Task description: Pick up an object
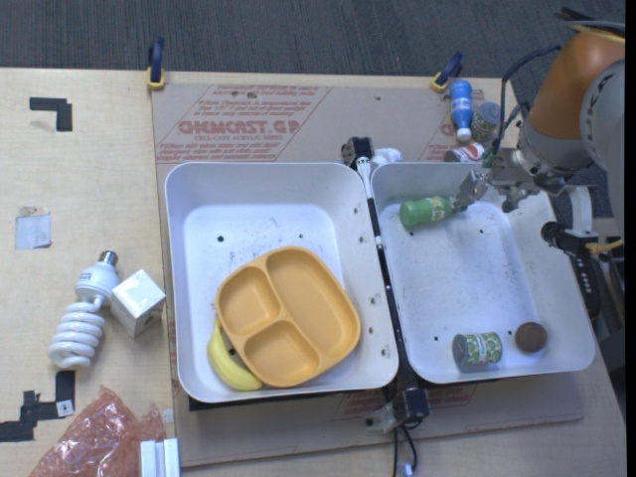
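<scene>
We find the gripper at the back of the right bin, closed on one end of the green bottle, which lies tilted. In our judgement, so marginal an end-hold risks the bottle pivoting free on lifting.

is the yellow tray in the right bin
No, the yellow divided tray lies in the left bin, partly over a banana.
</scene>
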`<move>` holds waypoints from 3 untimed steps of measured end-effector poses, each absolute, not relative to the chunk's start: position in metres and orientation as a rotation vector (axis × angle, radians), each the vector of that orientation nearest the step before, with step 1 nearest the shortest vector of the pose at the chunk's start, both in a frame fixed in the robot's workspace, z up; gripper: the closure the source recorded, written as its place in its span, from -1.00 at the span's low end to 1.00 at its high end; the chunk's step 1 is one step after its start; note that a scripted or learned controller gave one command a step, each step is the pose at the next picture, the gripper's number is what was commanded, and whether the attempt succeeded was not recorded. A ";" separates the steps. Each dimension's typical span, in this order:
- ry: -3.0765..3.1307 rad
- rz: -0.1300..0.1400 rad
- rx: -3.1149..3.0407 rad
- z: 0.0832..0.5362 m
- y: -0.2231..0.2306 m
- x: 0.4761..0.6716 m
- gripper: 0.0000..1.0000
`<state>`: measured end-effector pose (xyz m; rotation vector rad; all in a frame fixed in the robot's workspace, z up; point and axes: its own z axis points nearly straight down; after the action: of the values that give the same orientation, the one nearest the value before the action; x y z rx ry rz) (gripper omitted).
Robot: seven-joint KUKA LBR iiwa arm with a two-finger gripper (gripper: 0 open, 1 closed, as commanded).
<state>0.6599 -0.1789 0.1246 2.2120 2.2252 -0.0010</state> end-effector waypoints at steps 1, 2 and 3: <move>2.227 -0.002 2.207 0.135 -0.179 0.660 1.00; 2.226 -0.002 2.208 0.135 -0.179 0.660 -1.00; 2.228 -0.002 2.203 0.145 -0.179 0.661 1.00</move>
<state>0.6610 -0.1792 0.1451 2.2033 2.2276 -0.0022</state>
